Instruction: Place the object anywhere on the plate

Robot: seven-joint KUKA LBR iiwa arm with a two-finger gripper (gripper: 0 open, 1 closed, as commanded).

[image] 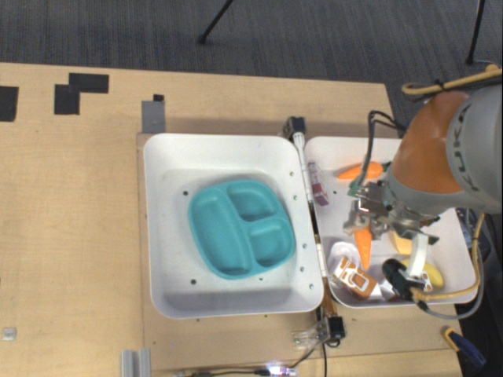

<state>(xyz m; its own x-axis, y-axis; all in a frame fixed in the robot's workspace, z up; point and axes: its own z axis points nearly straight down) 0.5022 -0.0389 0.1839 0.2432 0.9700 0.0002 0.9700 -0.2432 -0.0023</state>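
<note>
The arm's gripper point(376, 217) hung low over the right bin point(464, 285), among the toy food; whether it was open or closed could not be told. A toy carrot point(364, 246), the likely object, lay just beneath it, touching the clutter. A second carrot-like orange piece point(360, 171) lay farther back. The risk, as judged: crowding could spoil the grasp or drag a neighbour. One teal three-compartment plate point(240, 228) sat in the left bin point(169, 289), well apart. Bins: two.
</note>
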